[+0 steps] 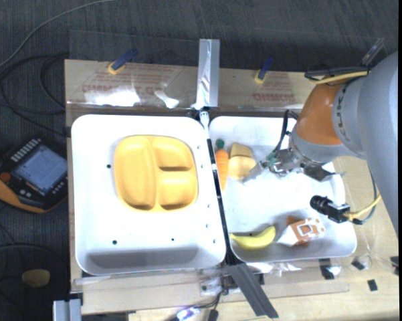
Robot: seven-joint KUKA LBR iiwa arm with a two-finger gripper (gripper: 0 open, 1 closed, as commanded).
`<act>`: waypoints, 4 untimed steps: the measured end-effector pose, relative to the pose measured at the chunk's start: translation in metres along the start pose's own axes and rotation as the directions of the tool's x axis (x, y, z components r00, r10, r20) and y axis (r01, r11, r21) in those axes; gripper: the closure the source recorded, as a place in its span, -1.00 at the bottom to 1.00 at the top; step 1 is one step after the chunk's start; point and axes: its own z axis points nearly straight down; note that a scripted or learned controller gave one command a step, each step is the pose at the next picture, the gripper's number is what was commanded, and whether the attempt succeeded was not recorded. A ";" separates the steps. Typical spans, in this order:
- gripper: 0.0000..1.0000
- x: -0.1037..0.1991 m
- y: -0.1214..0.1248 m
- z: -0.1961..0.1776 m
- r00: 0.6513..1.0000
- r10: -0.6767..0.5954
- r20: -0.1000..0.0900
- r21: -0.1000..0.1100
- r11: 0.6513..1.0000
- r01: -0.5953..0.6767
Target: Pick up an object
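**Grey arm reaching into the right bin of toy food**

Grey with an orange band, the arm comes from the right. Its claw (279,160) hangs low in the right bin (334,249); whether it is open or gripping anything cannot be told. Just left of the claw lies a pale bread piece (240,162), then an orange carrot (221,168), long axis running top to bottom, green end up. Below the claw, a banana (255,238) lies sideways beside an orange-and-white toy (304,231). Further left, the left bin (93,246) holds a yellow divided plate (155,172).

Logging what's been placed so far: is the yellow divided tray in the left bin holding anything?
Empty. The yellow tray in the left bin shows bare compartments.
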 end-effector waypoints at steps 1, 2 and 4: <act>-1.00 0.022 0.043 0.000 0.994 -0.110 0.005 0.005 0.994 0.110; -1.00 0.011 0.088 0.002 0.994 -0.110 0.002 0.006 0.994 0.110; 1.00 0.009 0.064 -0.010 0.902 -0.431 0.006 -0.003 0.902 0.431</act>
